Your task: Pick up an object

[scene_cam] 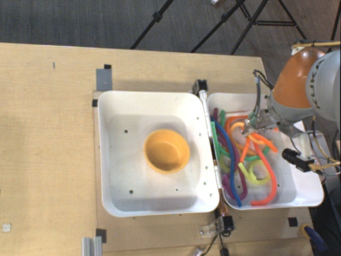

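The left bin (114,196) holds an orange bowl (167,151) near its middle, apart from the walls. The right bin (311,193) holds a tangle of coloured flexible tubes (250,164), likely dumped loose as pick targets. The gripper (250,126) hangs over the tangle's far end; whether it is parted or grips anything, I cannot tell.

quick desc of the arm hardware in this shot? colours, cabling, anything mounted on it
Grey rounded arm with a glossy orange band above the wrist. Below it, a pale grey wrist section leads to the gripper, a small dark metallic unit. Thin dark cables loop along the wrist, and a black connector with wiring hangs nearby.
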Tool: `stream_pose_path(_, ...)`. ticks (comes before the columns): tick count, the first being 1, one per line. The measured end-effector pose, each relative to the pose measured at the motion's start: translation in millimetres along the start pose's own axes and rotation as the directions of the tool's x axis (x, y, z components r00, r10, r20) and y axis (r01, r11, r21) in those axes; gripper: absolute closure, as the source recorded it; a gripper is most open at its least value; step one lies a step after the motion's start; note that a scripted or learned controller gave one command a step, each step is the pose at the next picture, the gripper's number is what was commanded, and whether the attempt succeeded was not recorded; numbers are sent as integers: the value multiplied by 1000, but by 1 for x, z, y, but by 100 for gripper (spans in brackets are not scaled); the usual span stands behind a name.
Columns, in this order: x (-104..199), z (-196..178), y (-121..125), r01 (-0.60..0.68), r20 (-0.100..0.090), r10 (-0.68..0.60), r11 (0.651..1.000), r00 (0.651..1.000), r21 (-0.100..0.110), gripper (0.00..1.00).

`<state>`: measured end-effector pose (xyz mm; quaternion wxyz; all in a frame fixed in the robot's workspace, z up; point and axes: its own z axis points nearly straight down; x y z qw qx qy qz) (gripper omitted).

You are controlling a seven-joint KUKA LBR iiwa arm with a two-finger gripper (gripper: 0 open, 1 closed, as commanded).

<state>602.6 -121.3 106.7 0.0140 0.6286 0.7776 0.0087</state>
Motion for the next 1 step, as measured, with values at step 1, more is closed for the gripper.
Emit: stream_pose_path(1,69,-79,45,144,-13,-144,989,989,22,100)
